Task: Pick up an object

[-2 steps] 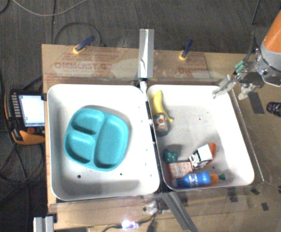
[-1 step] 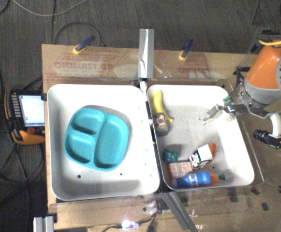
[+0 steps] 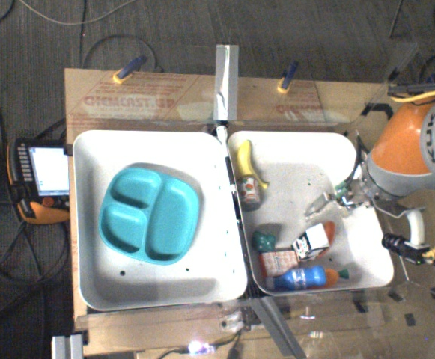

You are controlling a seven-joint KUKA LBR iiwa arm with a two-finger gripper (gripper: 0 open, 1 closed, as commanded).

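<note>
1. The tool (image 3: 323,205) hangs low in the right bin (image 3: 292,144), reaching in from the right on a grey arm (image 3: 400,152) with an orange band; its fingers look spread a little apart with nothing between them, though they are small and blurred, so this is a judgement.
2. The things to pick lie clustered in the right bin, likely so the arm can reach any of them: a banana (image 3: 245,163) along the left wall, a small can (image 3: 250,191) just below it, a teal lump (image 3: 263,239), a red packet (image 3: 278,261), a blue bottle (image 3: 301,278) with an orange cap lying on its side near the front wall, and a white and black carton (image 3: 312,242) just below the tool.
3. The carton is the nearest thing to the tool, so it seems the likely target; no grasp is made yet.
4. The left bin (image 3: 86,200) holds a teal divided tray (image 3: 151,213), well apart from the tool.
5. Both bins sit side by side on a brown desk (image 3: 150,99) with clamps at its far edge; around it is dark carpet with cables, and a handheld screen (image 3: 41,172) glows at the left.
</note>
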